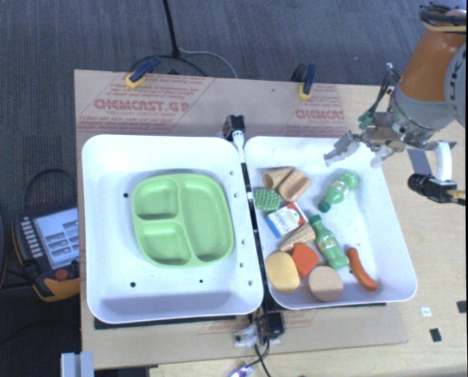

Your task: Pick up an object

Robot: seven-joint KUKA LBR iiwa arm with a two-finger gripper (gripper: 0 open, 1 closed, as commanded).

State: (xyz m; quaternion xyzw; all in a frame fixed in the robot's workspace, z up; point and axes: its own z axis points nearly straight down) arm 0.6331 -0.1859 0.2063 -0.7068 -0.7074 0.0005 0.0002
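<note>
Right bin — crowded toys, green bottle nearest end effector.

A robotics laboratory test bench. A printed board is held down by clamps, and carries two white bins of toy food. An industrial arm reaches in at right. Cables run across grey carpet; what appears to be a control pendant lies at left.
</note>
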